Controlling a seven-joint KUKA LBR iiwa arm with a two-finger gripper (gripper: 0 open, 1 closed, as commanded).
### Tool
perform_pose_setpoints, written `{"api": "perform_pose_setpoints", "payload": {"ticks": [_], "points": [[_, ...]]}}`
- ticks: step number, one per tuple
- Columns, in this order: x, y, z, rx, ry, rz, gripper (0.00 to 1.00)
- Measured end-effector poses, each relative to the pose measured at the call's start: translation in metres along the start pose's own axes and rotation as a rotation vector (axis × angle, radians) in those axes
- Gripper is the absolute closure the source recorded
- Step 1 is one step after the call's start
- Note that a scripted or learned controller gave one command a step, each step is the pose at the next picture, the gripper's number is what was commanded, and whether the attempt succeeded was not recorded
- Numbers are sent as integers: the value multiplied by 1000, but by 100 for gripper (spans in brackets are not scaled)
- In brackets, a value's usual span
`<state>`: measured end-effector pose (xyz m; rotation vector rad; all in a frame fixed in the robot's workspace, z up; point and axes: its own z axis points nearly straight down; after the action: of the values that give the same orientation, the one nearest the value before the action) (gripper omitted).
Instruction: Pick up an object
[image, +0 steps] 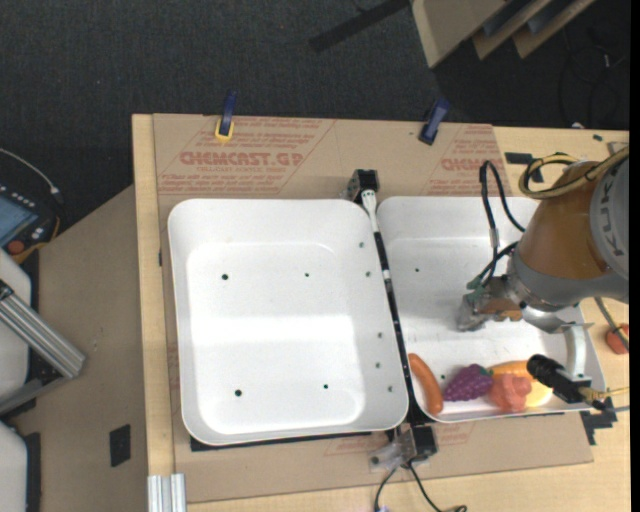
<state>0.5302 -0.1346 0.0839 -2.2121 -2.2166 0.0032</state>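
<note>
Right bin: four toy foods lie in a row along its near wall. From the left: an orange-red sausage, slanted against the bin's left corner; a purple grape bunch just beside it; a pink-red lumpy piece; a yellow piece, partly hidden behind the pink one and a black fitting on the arm.

The claw is low over the bin floor, above and apart from the row of foods. Its spread cannot be told; nothing shows in its grip.

Left bin sits beside it on the table.
</note>
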Motion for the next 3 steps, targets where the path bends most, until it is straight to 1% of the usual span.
{"api": "perform_pose_setpoints", "payload": {"ticks": [1,2,3], "points": [[-91,-11,-9,-11,-11,9,0],[-86,-9,-19,-14,-9,4,100],[-86,-10,-18,-13,-9,4,0]]}}
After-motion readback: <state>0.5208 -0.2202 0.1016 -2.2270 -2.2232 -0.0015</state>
